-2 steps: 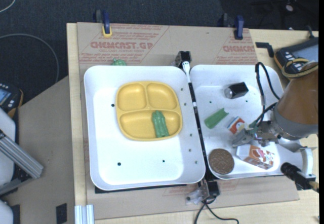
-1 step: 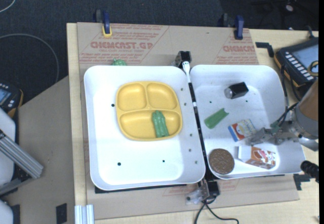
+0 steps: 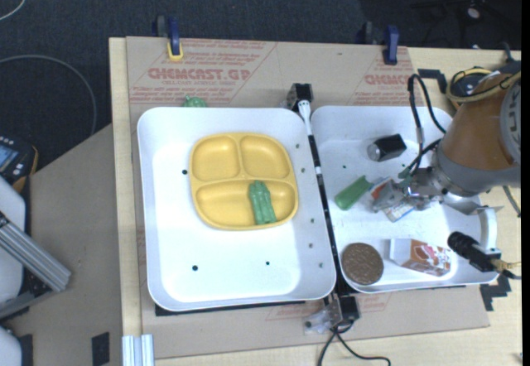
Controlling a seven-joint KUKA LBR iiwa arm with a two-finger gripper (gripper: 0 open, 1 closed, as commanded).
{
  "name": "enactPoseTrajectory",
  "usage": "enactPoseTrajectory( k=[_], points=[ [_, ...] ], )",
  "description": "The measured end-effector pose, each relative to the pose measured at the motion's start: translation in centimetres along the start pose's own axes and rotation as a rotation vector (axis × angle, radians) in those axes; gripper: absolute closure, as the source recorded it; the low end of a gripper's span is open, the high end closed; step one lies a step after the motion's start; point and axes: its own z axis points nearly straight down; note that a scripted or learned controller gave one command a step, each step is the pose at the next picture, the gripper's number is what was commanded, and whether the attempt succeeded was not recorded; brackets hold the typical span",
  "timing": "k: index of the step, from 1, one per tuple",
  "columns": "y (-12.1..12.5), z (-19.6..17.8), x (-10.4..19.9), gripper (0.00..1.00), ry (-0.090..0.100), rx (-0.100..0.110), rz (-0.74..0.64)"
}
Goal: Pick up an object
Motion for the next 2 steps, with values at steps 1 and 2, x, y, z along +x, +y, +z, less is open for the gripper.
enactPoseTrajectory(
  k=[1, 2],
  points=[
    [4.1, 0.0, 4.6, 0.0, -0.001, 0.0, 0.002],
    [-6.0, -3.2, 1.8, 0.0, -0.001, 0.011, 0.016]
  ],
)
